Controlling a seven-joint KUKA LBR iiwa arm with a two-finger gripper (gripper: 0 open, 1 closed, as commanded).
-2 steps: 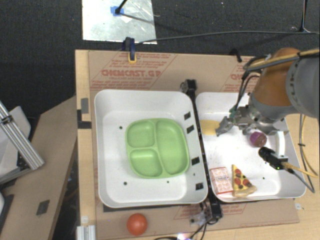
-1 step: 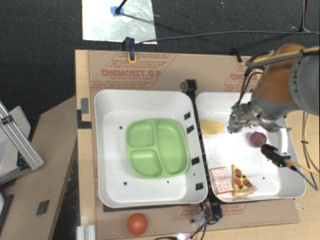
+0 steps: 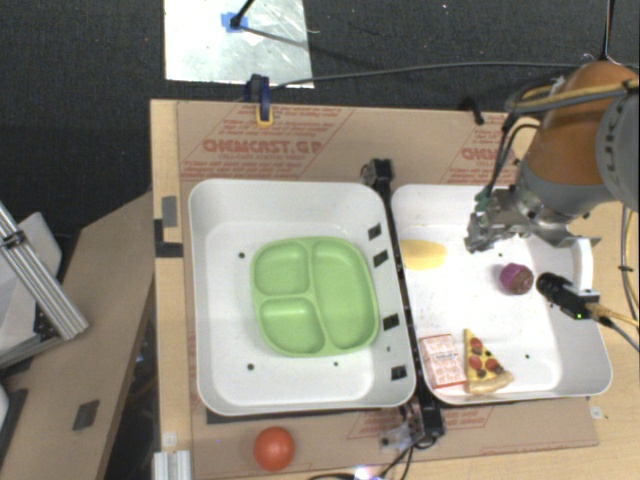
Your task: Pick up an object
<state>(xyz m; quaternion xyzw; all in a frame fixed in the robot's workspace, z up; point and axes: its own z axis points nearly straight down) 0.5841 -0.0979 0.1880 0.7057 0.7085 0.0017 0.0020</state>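
Hovering hand (image 3: 484,234) over right bin (image 3: 590,368)

The gripper (image 3: 487,230) hangs over the right bin (image 3: 590,368), near a yellow piece (image 3: 424,255), perhaps just above the floor.

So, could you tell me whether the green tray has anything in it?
Empty. All three compartments of the green tray show bare green; it lies flat in the left bin.

Green divided tray (image 3: 314,297) sits in left bin (image 3: 215,268). Orange ball (image 3: 273,448) on bench in front of it. Blue clamp (image 3: 260,98) at board's far edge.
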